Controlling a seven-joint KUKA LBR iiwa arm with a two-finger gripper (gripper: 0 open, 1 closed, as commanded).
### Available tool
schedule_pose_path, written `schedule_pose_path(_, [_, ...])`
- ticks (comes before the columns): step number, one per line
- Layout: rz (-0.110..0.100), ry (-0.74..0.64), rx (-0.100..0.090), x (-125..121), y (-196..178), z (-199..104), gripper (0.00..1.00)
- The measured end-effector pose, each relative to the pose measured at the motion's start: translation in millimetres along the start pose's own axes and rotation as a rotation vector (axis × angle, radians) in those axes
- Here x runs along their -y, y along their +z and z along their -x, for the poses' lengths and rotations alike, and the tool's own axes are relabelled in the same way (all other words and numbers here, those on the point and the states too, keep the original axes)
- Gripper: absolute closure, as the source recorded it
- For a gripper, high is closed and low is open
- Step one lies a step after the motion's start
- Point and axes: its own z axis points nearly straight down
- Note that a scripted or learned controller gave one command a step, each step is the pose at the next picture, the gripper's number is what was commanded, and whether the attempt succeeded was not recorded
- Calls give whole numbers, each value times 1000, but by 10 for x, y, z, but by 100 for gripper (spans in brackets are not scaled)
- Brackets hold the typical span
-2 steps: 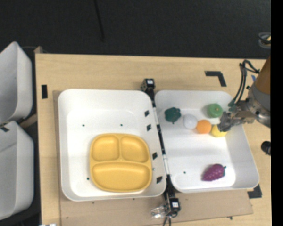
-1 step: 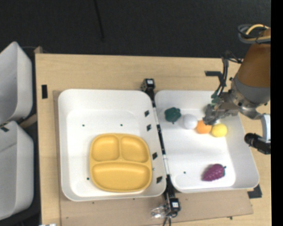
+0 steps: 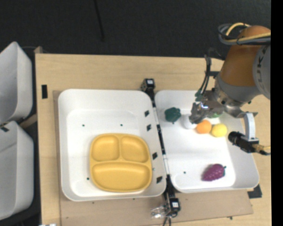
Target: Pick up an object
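Observation:
In the right bin (image 3: 193, 171) lie a dark green object (image 3: 172, 113), an orange fruit (image 3: 203, 127), a yellow lemon (image 3: 219, 130) and a purple grape bunch (image 3: 213, 172). My gripper (image 3: 197, 114) hangs low over the bin's far part, just left of and above the orange fruit, to the right of the green object. A small white thing (image 3: 187, 123) lies just below it. Nothing shows as held.
The left bin (image 3: 75, 126) holds a yellow divided plate (image 3: 120, 162). A black fitting (image 3: 243, 141) juts over the right bin's right rim. White housings (image 3: 7, 117) stand at the bench's left edge.

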Motion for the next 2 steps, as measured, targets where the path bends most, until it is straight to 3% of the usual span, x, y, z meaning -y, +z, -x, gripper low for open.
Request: schedule_pose_path(2, [2, -1, 0, -346, 55, -980, 100])
